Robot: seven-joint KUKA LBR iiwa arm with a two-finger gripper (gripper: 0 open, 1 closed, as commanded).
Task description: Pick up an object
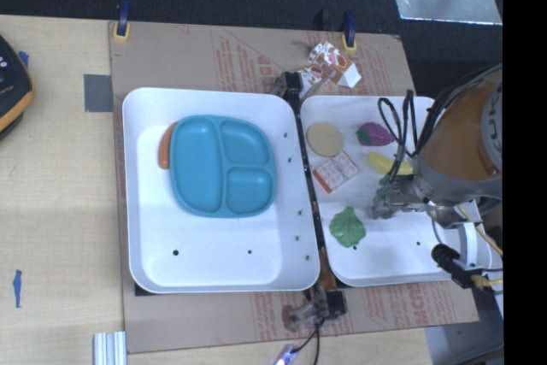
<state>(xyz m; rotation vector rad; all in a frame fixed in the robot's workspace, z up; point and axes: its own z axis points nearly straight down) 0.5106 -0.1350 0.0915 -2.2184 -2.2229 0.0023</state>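
Note:
My gripper (386, 203) hangs low over the right bin (376, 269), near its middle right. Left of it lies a green leaf-shaped toy (347, 227). A yellow piece (382, 160) sits just above the gripper, partly under the arm's cables. Farther back lie a purple toy (374, 133), a tan round disc (325, 138) and a small red-and-white packet (336, 172). The left bin (154, 261) holds a blue divided plate (223, 165) with an orange object (164, 147) tucked under its left edge.
A crumpled red-and-white wrapper (332, 65) lies on the cardboard behind the right bin. Black cables (402, 128) loop off the arm over the right bin's back. A dark device (10, 85) sits at the far left of the bench.

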